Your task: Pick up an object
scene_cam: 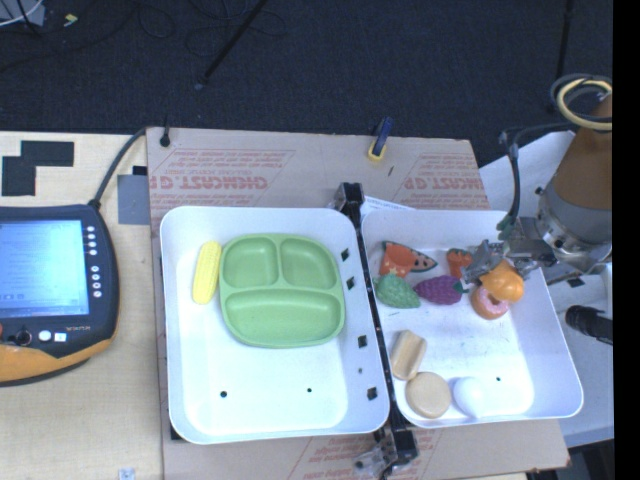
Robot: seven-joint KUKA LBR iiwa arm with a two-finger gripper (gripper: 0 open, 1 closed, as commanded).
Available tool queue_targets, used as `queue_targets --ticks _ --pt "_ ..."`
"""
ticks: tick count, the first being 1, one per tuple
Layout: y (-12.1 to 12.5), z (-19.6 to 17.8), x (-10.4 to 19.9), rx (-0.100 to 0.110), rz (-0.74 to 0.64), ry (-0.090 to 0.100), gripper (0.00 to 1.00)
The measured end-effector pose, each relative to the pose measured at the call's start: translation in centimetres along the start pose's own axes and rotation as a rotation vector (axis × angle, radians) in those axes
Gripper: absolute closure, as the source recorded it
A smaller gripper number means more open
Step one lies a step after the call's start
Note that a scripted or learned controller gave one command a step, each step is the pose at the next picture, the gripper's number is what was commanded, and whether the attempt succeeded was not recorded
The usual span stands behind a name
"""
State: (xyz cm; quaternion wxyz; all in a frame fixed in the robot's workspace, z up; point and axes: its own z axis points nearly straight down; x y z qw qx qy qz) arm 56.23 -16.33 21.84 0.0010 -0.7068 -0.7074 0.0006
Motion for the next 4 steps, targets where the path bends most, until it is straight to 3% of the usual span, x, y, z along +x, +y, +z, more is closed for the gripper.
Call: queue_targets --ticks 2,3,4 --pt "4.2 -0.9 9.4 0.001 -0.002 0.0 1.0" --pt "6.0 0.1 9.4 0.001 -0.003 -0.001 1.0" --pt "5.2 -0.4 8.8 0.002 0.002 -0.001 1.0"
